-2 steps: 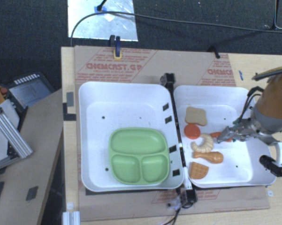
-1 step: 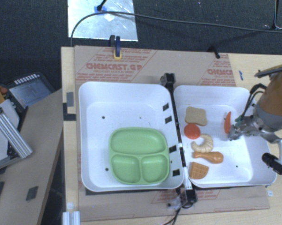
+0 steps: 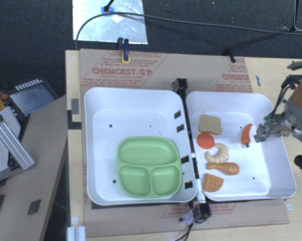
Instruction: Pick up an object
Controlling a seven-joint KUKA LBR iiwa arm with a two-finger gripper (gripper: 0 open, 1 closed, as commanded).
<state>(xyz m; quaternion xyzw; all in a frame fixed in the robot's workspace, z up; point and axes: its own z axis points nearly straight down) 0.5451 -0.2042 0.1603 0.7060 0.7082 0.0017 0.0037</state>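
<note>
The arm (image 3: 299, 102) leans in low over the outer rim of the right bin (image 3: 279, 177), grey wrist angled down toward the bin floor. The gripper (image 3: 259, 133) sits just beside a small red chili pepper (image 3: 246, 134), smooth, glossy, slim and curved, lying on the floor near that outer rim. Whether the tool is spread or pinching, I cannot tell at this size; nothing is clearly between its tips.

Deeper in the right bin, near its inner wall: a tan bread slice (image 3: 210, 124), matte with rounded corners; a round orange-red tomato (image 3: 206, 140); a pale curled croissant (image 3: 217, 153); a shiny brown drumstick (image 3: 223, 168); a gridded orange waffle (image 3: 212, 183).

Beyond the inner wall, the left bin (image 3: 98, 134) carries a pale green, three-section plastic plate (image 3: 148, 165).
</note>
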